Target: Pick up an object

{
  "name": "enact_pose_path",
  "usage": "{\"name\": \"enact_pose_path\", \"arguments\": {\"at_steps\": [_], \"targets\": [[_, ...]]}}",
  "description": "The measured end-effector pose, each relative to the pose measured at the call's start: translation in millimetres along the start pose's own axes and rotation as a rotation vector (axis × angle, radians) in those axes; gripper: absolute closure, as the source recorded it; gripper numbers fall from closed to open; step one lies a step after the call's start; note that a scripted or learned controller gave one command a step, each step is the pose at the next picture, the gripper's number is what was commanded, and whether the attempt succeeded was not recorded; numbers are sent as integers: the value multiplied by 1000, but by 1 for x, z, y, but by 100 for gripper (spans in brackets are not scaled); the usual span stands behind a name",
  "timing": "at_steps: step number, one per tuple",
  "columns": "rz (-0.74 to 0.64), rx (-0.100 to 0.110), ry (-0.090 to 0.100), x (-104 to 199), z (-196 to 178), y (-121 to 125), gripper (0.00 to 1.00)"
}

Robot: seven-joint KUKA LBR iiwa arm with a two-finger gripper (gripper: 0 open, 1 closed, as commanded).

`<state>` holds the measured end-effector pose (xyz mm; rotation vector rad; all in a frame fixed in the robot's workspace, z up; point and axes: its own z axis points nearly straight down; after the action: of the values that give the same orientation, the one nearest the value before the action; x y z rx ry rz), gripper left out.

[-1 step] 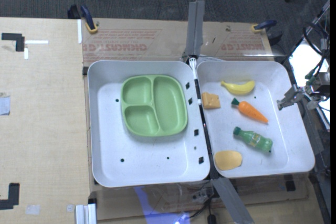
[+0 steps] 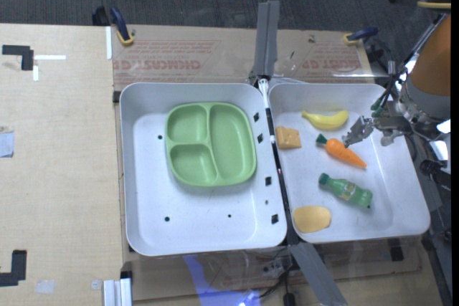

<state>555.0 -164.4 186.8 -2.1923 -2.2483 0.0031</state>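
The right bin (image 2: 401, 222) holds a yellow banana (image 2: 325, 118), a tan bread-like cube (image 2: 288, 137), an orange carrot (image 2: 345, 153) with a green top, a green bottle (image 2: 346, 191) lying on its side, and a yellow oval piece (image 2: 313, 218). My gripper (image 2: 358, 130) reaches in from the right and hangs just above and to the right of the carrot's green end, below the banana's right tip. Its fingers stand slightly apart with nothing between them.
The left bin (image 2: 143, 211) holds a green three-compartment plate (image 2: 211, 144). A grey divider bar (image 2: 267, 39) stands behind the two bins. Clamps sit at the back corners of the cardboard. The arm's orange band (image 2: 434, 64) is at the right edge.
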Motion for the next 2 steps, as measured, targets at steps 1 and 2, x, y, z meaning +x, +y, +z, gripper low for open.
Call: {"name": "enact_pose_path", "arguments": {"at_steps": [1,2], "targets": [[35,-2,0,-2,95,6,0],[86,-2,0,34,95,34,0]]}}
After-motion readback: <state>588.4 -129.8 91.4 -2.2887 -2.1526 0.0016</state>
